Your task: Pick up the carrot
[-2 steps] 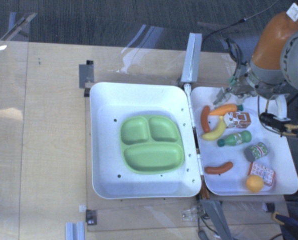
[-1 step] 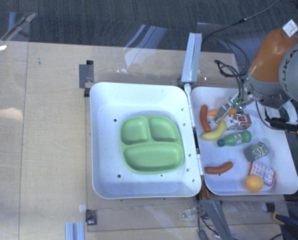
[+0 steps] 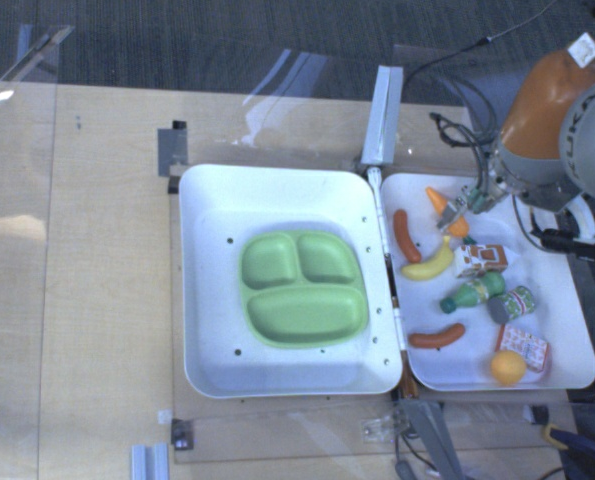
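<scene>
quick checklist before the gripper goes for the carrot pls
1. Carrot in view, in the right bin, near its far edge: ok.
2. Gripper over the right bin, close beside the carrot: ok.
3. Carrot between the fingers: cannot tell.
4. Room around the carrot: not ok; a sausage and a banana lie close by.
5. Carrot's far end free of the arm: cannot tell; the gripper covers part of it.

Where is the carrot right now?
The carrot lies in the right bin, near its far left corner, just beyond the upper sausage and beside the end effector.
</scene>
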